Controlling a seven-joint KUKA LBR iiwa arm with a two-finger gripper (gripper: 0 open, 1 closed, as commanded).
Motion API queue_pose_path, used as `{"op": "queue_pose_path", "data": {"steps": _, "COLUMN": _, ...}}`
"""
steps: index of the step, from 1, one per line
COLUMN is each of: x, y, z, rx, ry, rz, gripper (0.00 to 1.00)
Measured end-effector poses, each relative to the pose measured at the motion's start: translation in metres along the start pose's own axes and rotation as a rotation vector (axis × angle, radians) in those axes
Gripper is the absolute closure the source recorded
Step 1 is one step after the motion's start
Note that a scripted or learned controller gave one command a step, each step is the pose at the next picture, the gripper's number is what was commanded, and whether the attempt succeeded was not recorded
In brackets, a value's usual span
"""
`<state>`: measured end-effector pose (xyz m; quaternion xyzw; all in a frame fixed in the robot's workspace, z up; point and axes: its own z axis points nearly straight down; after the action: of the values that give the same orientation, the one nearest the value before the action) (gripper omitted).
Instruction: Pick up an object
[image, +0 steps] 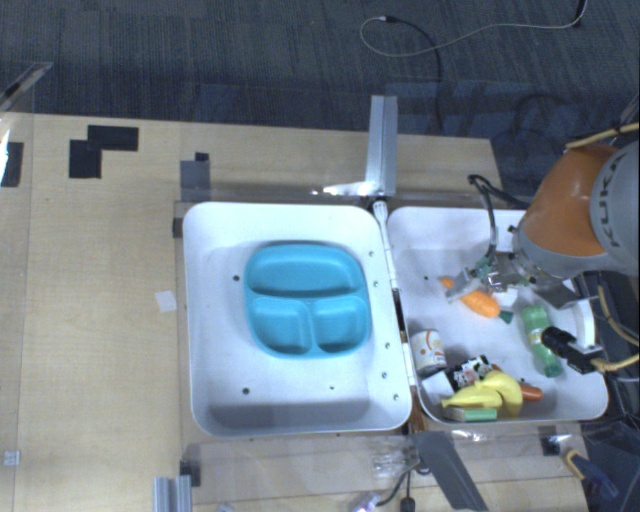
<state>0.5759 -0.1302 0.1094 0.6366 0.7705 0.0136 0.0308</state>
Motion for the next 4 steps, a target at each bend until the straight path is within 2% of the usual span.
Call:
{"op": "queue_pose_path", "data": {"steps": 1, "x": 0.006, "y": 0.006, "z": 0.001, "rx": 0.007, "ry": 0.007, "rz": -0.035, "gripper": 0.0}}
{"op": "queue_pose_path", "data": {"steps": 2, "x": 0.003, "y": 0.0, "z": 0.001, "rx": 0.004, "ry": 0.008, "rz": -0.123, "gripper": 0.0}}
{"op": "queue_pose_path", "data": {"steps": 3, "x": -0.001, "y": 0.006, "z": 0.002, "rx": 0.009, "ry": 0.012, "rz": -0.256, "gripper": 0.0}}
{"op": "queue_pose_path", "data": {"steps": 4, "x": 0.031, "y": -0.041, "z": -0.017, "rx": 0.051, "ry": 0.034, "rz": -0.208, "gripper": 0.0}}
